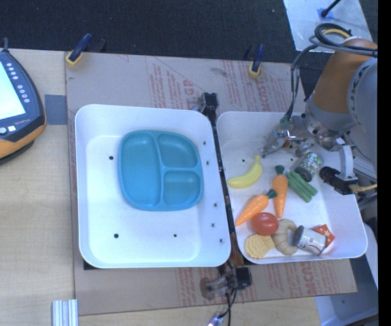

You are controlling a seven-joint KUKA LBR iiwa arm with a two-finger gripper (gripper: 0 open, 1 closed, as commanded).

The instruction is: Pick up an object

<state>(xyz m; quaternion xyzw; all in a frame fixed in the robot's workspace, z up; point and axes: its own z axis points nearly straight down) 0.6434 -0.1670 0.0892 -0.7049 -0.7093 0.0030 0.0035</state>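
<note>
The right bin (348, 246) holds toy food: a yellow banana (245, 175), two orange carrots (280, 189) (251, 209), a red tomato (264, 223), a green vegetable (302, 186), a round cracker (256, 246), a small tin (309, 162) and a red-and-white packet (315, 238). My gripper (285, 145) hangs over the bin's upper middle, above and to the right of the banana and just left of the tin. Its fingers are spread open with nothing between them.
The left bin (93, 243) holds a blue divided plate (161, 170). A tablet in an orange case (5, 107) lies at the bench's left edge. Clamps (78, 49) (255, 68) grip the board behind the bins. The arm's cables (331, 32) loop at the upper right.
</note>
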